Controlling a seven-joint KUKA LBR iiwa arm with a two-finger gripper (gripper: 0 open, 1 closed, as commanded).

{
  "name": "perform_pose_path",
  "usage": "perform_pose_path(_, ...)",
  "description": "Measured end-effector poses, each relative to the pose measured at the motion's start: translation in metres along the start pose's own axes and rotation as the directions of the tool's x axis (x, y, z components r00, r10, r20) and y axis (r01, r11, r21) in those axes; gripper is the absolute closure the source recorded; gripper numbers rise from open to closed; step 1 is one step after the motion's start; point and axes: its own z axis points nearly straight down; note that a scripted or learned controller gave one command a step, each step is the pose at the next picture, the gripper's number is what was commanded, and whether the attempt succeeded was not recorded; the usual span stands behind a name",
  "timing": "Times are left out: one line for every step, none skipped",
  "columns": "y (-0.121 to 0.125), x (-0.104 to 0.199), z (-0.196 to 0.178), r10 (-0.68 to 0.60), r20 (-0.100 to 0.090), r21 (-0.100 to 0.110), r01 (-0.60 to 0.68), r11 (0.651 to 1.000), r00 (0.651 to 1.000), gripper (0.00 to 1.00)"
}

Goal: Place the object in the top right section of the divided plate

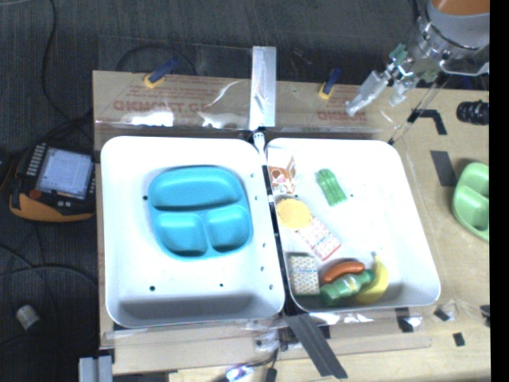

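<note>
A blue divided plate [199,209] lies in the left white bin [127,293], with one wide section at its far side and two smaller ones at its near side. All three sections look bare. My gripper [378,94] hangs above the bench beyond the far edge of the right bin [413,237], well away from the plate. Its fingers [360,102] are spread and nothing sits between them. The loose objects lie in the right bin: a green ridged piece [332,187], a yellow disc [292,212], a red sausage [342,270] and a banana [378,281].
The right bin also holds a small printed carton [282,177], a pink-and-white packet [319,239], a checkered box [302,274] and a green item [342,290]. A metal post [263,86] stands behind the bins' joint. A green cup [475,197] sits on the bench at far right.
</note>
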Motion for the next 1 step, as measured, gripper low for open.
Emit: perform_pose_path(0.0247,0.0785,-0.0421,-0.146,-0.002,-0.002,0.146,0.989,0.989,0.00)
